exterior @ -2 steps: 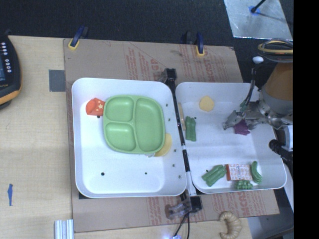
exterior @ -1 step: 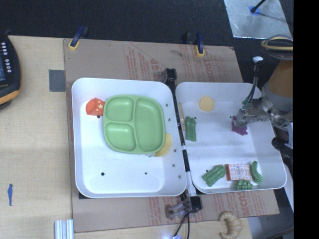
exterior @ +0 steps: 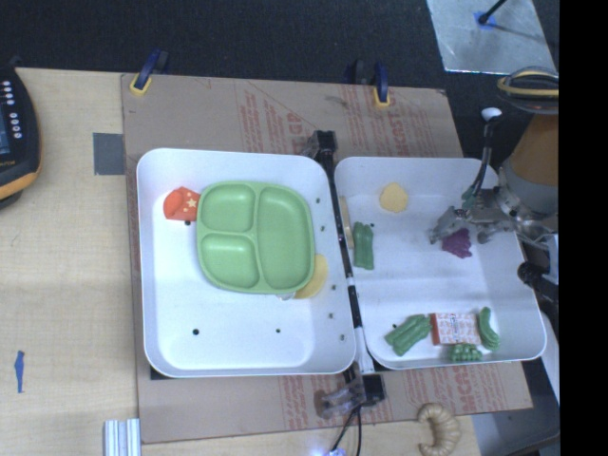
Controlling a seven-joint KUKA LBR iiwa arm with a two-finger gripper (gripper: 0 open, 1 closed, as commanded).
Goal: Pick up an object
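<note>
Gripper [exterior: 463, 224] — over purple toy [exterior: 458, 244]

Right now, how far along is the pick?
Done: the gripper is down in the right bin, right by the purple object. In hand: nothing visibly between its fingers; the purple object lies on the bin floor. Left: the grasp and the lift.

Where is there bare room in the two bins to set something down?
Left bin: the front strip below the green divided plate. Right bin: the middle, between the green block and purple piece. Crowded: its front edge and around the gripper.
</note>
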